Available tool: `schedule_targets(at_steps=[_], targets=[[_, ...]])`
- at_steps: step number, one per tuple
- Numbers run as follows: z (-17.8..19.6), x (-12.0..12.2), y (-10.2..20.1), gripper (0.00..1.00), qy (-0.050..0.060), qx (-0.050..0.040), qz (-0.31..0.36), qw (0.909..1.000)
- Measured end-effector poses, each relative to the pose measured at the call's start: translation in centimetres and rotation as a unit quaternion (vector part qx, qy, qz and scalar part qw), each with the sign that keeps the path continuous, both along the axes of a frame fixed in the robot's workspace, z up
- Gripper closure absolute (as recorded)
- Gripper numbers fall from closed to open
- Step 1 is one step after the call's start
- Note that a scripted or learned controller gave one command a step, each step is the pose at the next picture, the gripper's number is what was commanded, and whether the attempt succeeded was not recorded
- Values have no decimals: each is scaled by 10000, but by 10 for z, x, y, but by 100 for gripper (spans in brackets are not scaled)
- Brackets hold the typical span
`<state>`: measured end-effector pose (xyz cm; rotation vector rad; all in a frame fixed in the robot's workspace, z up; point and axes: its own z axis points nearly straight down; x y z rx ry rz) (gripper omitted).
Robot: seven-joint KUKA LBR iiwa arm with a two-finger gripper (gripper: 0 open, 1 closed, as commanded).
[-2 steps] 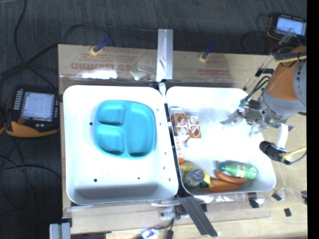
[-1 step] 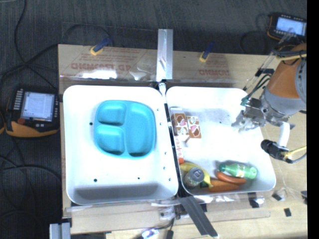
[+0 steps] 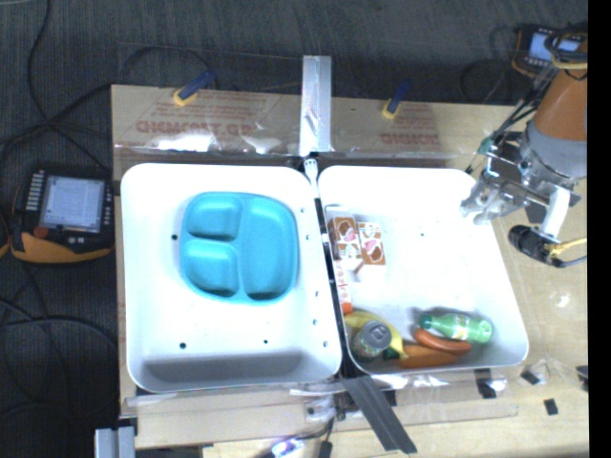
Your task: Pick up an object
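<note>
right white bin [image 3: 449, 198] holds a green bottle [image 3: 456, 327] lying crosswise, cap left; jaws' state unclear.

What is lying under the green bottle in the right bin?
Under the green bottle lies an orange, carrot-like item, poking out at its left end. The bottle covers part of it, so how far it reaches cannot be seen.

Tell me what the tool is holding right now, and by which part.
Nothing visible. The tool hangs at the right bin's upper right edge, apart from the green bottle and snack packet.
</note>
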<state>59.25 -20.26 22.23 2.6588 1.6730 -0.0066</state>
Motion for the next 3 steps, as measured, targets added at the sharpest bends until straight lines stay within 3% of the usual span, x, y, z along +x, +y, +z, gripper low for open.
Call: schedule_targets(at_steps=[1,2,3], targets=[[8,-3,94,100,-1,8,274,9996],[-30,-5,107,100,13,15,-627,9980],[19,5,35,100,-3,-7,132,9999]])
